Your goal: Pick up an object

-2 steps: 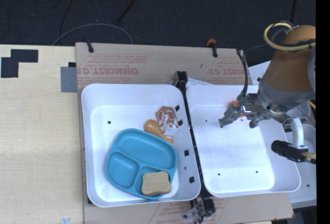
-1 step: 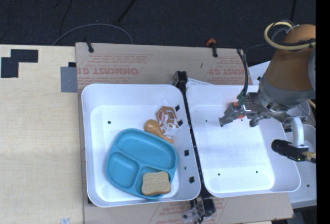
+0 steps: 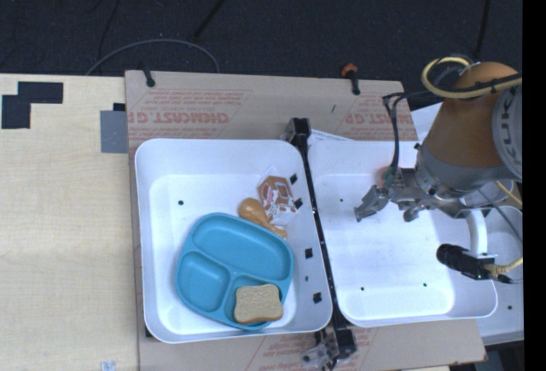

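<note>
Camera view: two bins (image 3: 162, 190), one blue tray (image 3: 213, 263), one bread slice (image 3: 258, 304); fingers (image 3: 368, 205) spread, holding nothing.

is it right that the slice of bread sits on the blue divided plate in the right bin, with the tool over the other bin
Not quite. The camera view shows the slice of bread on the blue divided plate in the left bin, not the right. The tool is over the other bin, the right bin.

Two white bins (image 3: 162, 190), cardboard (image 3: 222, 109) beneath
</note>
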Available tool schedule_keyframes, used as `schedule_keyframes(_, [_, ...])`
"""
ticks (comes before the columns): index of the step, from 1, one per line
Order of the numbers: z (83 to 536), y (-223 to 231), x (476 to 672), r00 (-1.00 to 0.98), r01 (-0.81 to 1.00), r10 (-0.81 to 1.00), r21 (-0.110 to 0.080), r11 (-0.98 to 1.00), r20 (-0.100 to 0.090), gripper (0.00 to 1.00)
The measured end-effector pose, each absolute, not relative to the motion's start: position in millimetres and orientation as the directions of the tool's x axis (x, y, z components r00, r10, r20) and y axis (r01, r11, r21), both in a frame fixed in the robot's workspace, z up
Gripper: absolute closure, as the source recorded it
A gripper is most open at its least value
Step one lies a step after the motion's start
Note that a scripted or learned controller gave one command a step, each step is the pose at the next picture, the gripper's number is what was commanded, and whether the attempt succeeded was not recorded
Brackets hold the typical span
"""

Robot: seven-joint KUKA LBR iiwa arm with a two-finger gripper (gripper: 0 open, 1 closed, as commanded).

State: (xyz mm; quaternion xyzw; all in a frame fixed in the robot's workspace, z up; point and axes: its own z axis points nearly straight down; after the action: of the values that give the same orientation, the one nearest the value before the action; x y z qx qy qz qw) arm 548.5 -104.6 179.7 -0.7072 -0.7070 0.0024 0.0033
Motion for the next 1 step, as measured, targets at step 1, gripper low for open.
schedule_keyframes(1, [120.2, -109.8, 553.6, 0.000, 1.000, 1.000, -0.008, 0.000, 0.002, 0.00])
